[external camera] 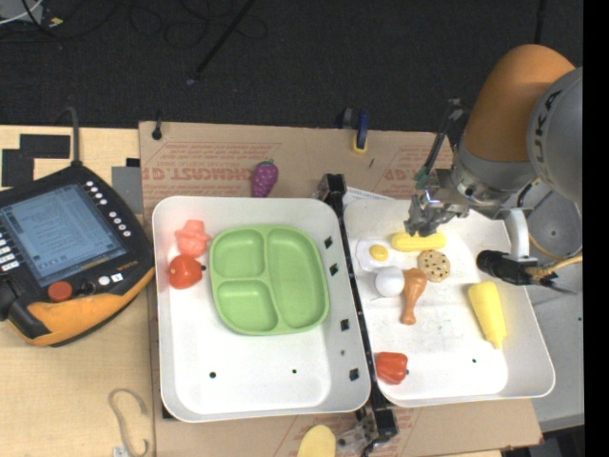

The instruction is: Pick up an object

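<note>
Gripper low in right bin, touching yellow banana — finger state: cannot tell. Risk: 1 nudge rolls banana away against cookie.

My hand is hovering over the right bin's far left corner, where a yellow banana, cookie, drumstick and eggs are crowding together. The corn is lying well apart, right. Bare floor is lying open near, beside the red pepper.
</note>
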{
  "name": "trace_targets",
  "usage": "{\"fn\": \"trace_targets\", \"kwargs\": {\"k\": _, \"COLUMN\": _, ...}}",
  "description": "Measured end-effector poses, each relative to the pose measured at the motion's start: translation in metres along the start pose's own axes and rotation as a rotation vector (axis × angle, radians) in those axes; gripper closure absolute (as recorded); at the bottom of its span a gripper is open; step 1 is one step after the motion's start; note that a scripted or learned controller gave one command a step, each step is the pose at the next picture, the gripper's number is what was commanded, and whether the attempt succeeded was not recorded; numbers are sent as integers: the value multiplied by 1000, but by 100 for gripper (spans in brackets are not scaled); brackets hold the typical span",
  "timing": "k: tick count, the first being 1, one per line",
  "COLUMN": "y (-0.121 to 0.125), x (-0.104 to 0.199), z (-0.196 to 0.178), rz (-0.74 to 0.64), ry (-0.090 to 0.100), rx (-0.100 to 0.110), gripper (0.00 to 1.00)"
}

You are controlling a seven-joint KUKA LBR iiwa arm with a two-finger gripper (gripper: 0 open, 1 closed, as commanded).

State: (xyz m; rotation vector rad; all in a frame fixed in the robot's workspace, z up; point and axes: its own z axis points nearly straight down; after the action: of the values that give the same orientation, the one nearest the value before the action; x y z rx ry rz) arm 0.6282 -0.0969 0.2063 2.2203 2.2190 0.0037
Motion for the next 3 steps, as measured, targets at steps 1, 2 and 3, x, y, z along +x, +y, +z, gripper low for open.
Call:
{"fn": "trace_targets", "kwargs": {"k": 1, "y": 0, "x": -1, "z": -23, "rz": 0, "ry": 0, "rx": 2, "gripper": 100}}
{"fn": "trace_targets", "kwargs": {"k": 2, "y": -8, "x": 45, "z": -30, "rz": -3, "ry": 2, "rx": 7, "gripper": 100}}
{"fn": "trace_targets", "kwargs": {"k": 3, "y": -16, "x": 90, "z": -18, "rz": -3, "ry": 2, "rx": 8, "gripper": 100}}
